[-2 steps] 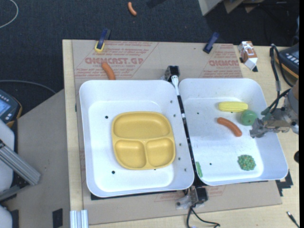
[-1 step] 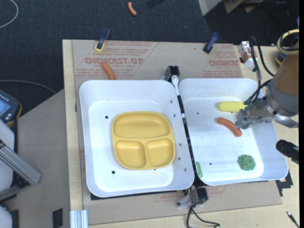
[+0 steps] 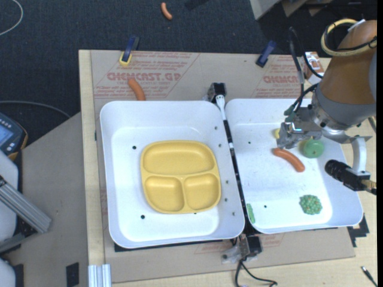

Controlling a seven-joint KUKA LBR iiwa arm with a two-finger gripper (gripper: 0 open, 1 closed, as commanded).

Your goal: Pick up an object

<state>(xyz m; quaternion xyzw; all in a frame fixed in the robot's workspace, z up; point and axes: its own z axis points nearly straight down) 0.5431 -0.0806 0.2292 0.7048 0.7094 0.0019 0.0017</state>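
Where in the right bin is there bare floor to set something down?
Bare floor lies in the shallow white right bin along its left side, left of the orange toy sausage, and between that sausage and the green broccoli-like piece. The upper right corner is crowded around the tool.

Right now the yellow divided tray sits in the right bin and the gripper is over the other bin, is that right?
Not quite. The camera view shows the yellow divided tray in the left bin, not the right. The gripper is over the other bin, as you said.
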